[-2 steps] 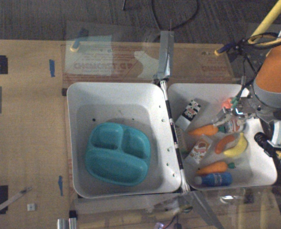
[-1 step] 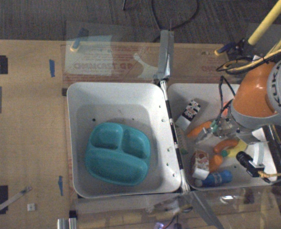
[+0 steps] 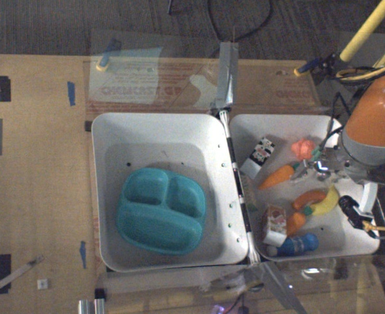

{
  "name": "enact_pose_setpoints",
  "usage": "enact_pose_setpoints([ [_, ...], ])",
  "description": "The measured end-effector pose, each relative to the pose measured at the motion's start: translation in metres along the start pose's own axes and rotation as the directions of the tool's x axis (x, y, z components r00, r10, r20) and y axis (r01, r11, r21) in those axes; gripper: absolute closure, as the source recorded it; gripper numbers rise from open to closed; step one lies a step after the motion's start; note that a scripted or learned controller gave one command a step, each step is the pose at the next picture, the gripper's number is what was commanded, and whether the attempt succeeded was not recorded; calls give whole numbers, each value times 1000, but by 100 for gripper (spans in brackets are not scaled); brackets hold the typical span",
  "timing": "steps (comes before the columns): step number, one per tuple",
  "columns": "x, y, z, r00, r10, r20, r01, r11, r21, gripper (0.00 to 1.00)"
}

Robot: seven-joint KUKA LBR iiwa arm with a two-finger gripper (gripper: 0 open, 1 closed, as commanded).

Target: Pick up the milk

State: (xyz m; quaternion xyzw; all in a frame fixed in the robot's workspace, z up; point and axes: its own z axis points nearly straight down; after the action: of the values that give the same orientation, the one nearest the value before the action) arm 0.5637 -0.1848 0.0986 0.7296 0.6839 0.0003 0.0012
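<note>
Bottle [image 3: 300,244]: lies at right bin's [image 3: 349,241] near edge.
Claw [image 3: 312,169]: low by the carrot [image 3: 277,175], grip state unclear.
Milk [image 3: 258,156]: lies tilted at bin's far-left, ungrasped; the pick looks undone.

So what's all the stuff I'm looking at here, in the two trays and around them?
Divided plate: one, teal, left bin.
Milk carton: one, white with black patches, right bin, upper left, leaning on the wall.
Carrot: one, orange, right bin, middle.
Pink toy: one, right bin, top.
Banana: one, yellow, right bin, right of centre.
Orange pieces: two, beside the banana.
Small box: one, white and red, right bin, lower left.
Bottle: one, blue, right bin, bottom edge.
Bins: two, white, side by side.
Arm: one, grey and orange, right.
Gripper: one, over the right bin, near the carrot.
</note>
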Motion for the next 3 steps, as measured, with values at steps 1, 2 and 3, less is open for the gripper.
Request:
enact_pose_setpoints([
  [1,76,30,-11,1000,-29,0,29,1000,-2,0],
  [2,176,-37,-86,988,-155,-3,155,988,4,0],
  [3,123,-93,-86,996,-84,-2,84,996,5,0],
])
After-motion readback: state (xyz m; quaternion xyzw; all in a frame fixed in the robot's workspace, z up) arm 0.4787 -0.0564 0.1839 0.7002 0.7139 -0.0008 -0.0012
